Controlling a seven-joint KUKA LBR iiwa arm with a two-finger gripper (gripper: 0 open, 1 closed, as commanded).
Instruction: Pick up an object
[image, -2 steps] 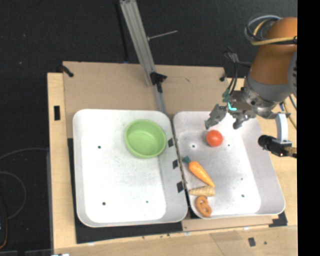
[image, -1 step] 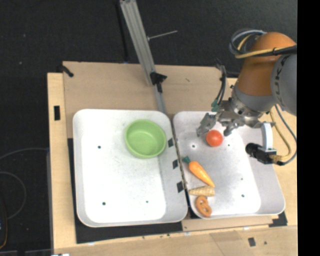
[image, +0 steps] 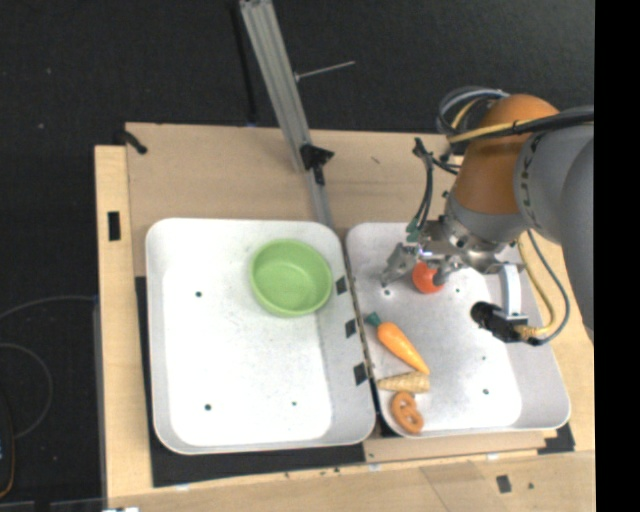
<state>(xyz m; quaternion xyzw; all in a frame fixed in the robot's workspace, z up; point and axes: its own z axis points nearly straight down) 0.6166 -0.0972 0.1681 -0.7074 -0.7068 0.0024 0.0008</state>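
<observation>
A slanted view from above shows a tan wooden bench (image: 220, 180) bearing two shallow white bins side by side, each a rounded rectangle with a smooth, faintly speckled floor. In the right bin (image: 500, 400), near its upper middle, sits a small red ball (image: 428, 279), round and glossy, perhaps a toy tomato. The gripper (image: 427, 268) is right over it: metal fingers stand close on either side of the ball, and a thin piece crosses its top. Whether the fingers are actually pressing the ball, or how wide they stand, cannot be told from this angle. Above the gripper the arm (image: 545, 170) is bulky and grey, with a smooth orange band and looping cables.

Lower along the right bin's left side lie a toy carrot (image: 400, 344), tapered and bright orange with a green tip, a pale beige stick (image: 404, 382), and an orange slice (image: 407, 411). The left bin (image: 200, 400) holds a round light-green plastic bowl (image: 291, 278) near its upper right.
</observation>
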